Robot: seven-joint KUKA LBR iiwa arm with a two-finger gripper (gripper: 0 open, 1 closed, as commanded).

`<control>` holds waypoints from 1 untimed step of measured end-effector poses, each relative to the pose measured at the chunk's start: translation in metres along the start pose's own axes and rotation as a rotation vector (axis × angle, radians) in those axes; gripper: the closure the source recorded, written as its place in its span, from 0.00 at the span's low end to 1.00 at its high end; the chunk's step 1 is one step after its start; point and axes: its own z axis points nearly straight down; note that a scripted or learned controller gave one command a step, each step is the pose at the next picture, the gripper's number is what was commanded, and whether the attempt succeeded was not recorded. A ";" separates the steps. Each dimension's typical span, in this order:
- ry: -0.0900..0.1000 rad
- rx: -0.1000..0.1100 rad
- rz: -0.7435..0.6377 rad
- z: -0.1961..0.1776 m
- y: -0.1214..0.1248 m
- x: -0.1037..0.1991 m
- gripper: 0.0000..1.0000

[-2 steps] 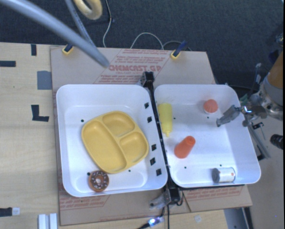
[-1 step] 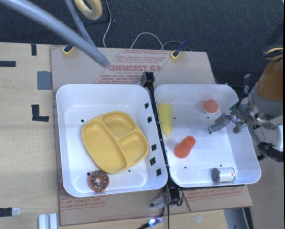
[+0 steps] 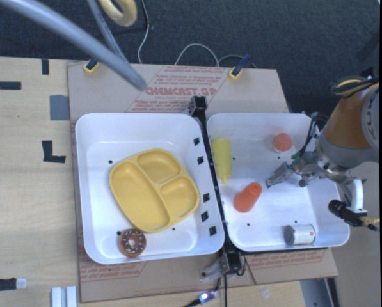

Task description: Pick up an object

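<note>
On the surface, the right bin (image 3: 318,232) holds an orange carrot (image 3: 247,197) (stubby, tapered) at seven o'clock of the gripper (image 3: 286,174), jaws spread, holding nothing.

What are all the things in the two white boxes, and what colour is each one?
white bins: 2, white, side by side on the bench
divided plate: 1, yellow, middle of the left bin
doughnut: 1, brown with sprinkles, front of the left bin, just below the plate
long yellow object: 1, yellow, right bin, along the wall next to the left bin
orange object: 1, orange-red, middle of the right bin
round object: 1, pinkish red, back of the right bin
small can: 1, silver-grey, on its side at the front of the right bin
arm: 1, grey with an orange band, coming in from the right
gripper: 1, dark metal, over the right bin, near the orange object
</note>
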 end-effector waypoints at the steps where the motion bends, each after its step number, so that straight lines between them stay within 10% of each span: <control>1: -0.001 -0.004 -0.001 -0.013 0.001 0.000 1.00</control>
